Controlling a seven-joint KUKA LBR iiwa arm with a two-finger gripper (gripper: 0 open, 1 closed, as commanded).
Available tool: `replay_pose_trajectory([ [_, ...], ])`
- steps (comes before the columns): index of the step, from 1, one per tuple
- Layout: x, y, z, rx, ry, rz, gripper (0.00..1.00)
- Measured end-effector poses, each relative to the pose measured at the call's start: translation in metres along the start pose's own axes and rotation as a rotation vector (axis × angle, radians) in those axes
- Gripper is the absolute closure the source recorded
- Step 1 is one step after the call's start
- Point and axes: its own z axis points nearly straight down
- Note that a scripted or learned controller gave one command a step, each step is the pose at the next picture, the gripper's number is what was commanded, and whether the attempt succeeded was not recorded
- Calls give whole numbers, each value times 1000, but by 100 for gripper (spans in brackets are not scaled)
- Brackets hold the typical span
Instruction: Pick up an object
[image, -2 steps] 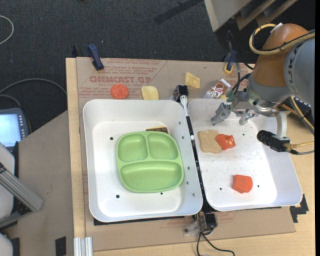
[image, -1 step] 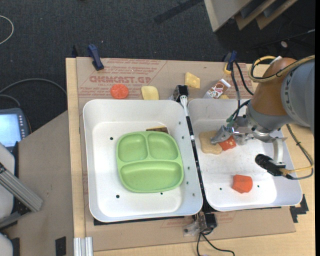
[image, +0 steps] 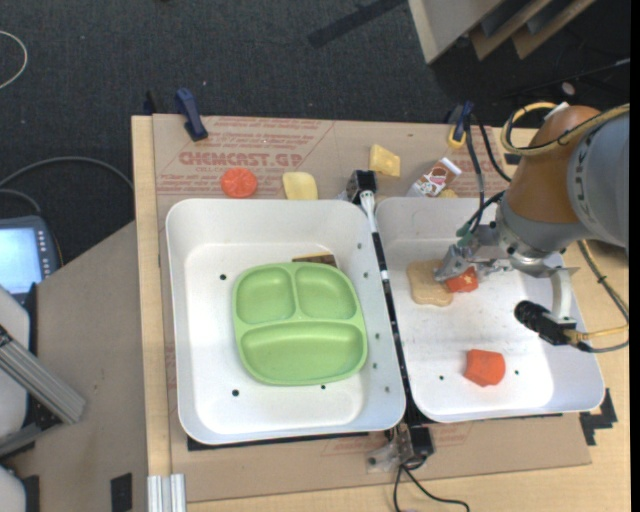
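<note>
The gripper (image: 458, 268) was found lowered into the right bin (image: 530, 395), in its rear left part, with the grey arm (image: 560, 190) reaching in from the right. A small red piece (image: 463, 283) was seen directly at the gripper's tip, touching or overlapping the right edge of a tan slice (image: 428, 288) lying flat on the bin floor. Whether the gripper was clenched on the red piece or released could not be told, as the tip was partly masked by the wrist.

An orange block (image: 485, 367) was noted nearer the front of the same bin, well apart from the gripper. The left bin (image: 200, 300) was occupied by a green divided plate (image: 298, 322), with a brown item (image: 315, 260) partly hidden behind its rear edge.

On the cardboard sheet (image: 150, 200) behind the bins, an orange disc (image: 238, 182), a pale yellow piece (image: 299, 186), a yellow wedge (image: 384, 159) and a small packet (image: 435, 180) were recorded, none obstructing the gripper. A blue clamp (image: 190, 113) was fixed at the sheet's rear edge
</note>
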Motion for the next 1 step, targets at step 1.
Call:
replay_pose_trajectory([
  [1, 58, -22, -93, -2, 1, -6, 100],
])
